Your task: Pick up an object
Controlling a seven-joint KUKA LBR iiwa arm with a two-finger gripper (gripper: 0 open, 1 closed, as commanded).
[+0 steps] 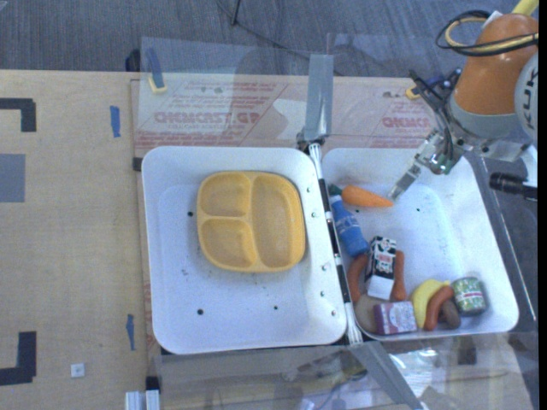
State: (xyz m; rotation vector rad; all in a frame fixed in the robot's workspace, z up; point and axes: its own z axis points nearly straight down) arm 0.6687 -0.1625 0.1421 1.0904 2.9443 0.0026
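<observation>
My gripper (400, 188) hangs over the back of the right bin (479, 229), its tip just right of an orange carrot (366, 198) and apart from it. Nothing shows in its grasp. A blue bottle (347, 225) lies along the bin's left wall, in front of the carrot. Toward the front of the bin lie a black-and-white carton (381, 260), a red sausage (356, 277), a pink box (396, 317), a yellow banana (425, 296) and a green can (468, 295).
The left bin (171, 297) holds a yellow divided plate (251, 220). A grey divider strip (319, 101) rises behind the seam between the bins. The arm's orange band (496, 67) stands over the right bin's back right corner.
</observation>
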